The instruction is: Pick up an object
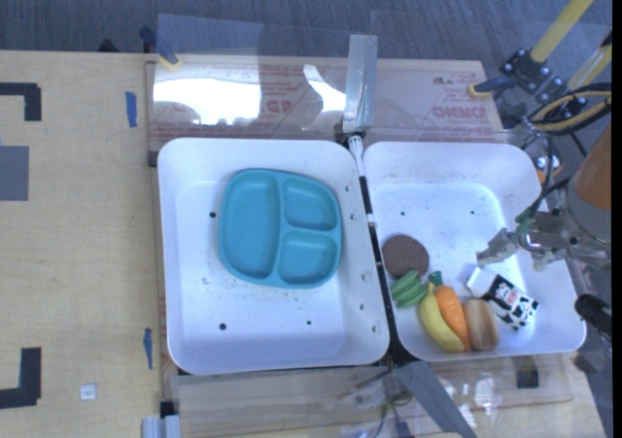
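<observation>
The right bin (437,184) holds a cluster of toy foods near its front edge. A brown round patty (404,254) lies beside a green vegetable (408,287). Next to these are a yellow banana (437,322), an orange carrot (450,307) and a tan bun (479,322). A black-and-white cow-patterned carton (513,304) and a small white block (480,280) lie just right of them. My gripper (512,252) hangs over the bin's right side, just above and behind the carton. It is open with its fingers spread and nothing between them.
A blue divided plate (281,227) sits in the left bin (194,310). A clear plastic sheet and a metal post (360,86) stand behind the bins. Yellow tubing and cables (559,86) crowd the far right, above the arm.
</observation>
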